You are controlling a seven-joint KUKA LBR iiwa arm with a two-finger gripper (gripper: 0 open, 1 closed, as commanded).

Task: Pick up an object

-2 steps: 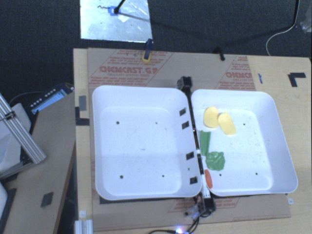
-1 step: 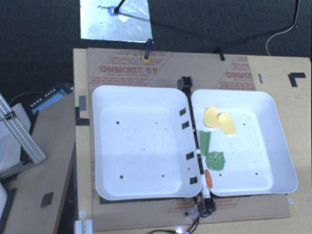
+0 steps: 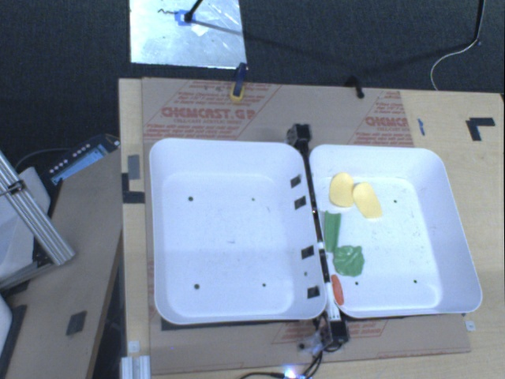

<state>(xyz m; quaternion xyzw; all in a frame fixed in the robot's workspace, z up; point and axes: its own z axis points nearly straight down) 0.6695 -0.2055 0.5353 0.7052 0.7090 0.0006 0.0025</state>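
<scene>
The right bin (image 3: 442,212) holds several small objects along its left side. Two pale yellow rounded pieces (image 3: 353,194) lie side by side near the upper left. Below them a long dark green piece (image 3: 332,229) runs along the bin's left wall. A lighter green leafy piece (image 3: 349,260) sits just under it. A small orange-red piece (image 3: 338,290) lies at the lower left corner against the divider.
The left bin (image 3: 229,227) sits beside the right one, joined by black clips along the divider (image 3: 316,235). Both rest on a cardboard-topped bench (image 3: 213,109). A shiny metal sheet (image 3: 187,20) lies beyond the bench. An aluminium frame (image 3: 31,219) stands at far left.
</scene>
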